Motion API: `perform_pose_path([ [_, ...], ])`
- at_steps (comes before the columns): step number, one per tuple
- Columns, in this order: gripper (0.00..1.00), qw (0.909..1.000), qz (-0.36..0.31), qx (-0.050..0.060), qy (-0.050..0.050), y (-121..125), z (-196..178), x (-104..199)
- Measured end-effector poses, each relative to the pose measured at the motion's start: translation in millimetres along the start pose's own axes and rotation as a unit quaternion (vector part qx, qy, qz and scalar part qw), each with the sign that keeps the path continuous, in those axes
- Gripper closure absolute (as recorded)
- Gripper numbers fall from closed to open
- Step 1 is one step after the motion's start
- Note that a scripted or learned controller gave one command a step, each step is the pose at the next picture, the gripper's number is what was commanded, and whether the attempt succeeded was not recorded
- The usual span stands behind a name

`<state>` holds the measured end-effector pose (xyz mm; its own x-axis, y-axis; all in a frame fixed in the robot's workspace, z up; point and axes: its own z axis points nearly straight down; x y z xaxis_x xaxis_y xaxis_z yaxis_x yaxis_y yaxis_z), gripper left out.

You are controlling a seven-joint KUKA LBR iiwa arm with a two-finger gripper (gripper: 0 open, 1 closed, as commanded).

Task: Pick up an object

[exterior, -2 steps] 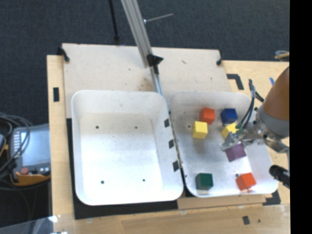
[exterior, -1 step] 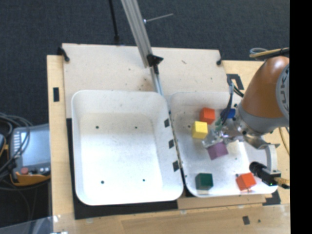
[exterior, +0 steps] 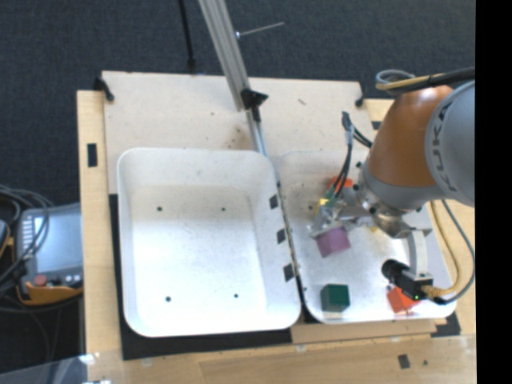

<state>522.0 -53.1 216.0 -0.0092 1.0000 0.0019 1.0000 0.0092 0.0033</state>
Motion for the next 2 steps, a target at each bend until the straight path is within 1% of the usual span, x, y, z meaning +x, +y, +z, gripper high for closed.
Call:
perform_pose_path([
  [1, 1.00, 1.0000, 0.001, 0.002, 0.000, 13, 3, 47],
  [2, 1.00, 1.0000, 0.001, 0.002, 0.000, 20, 2, 90],
])
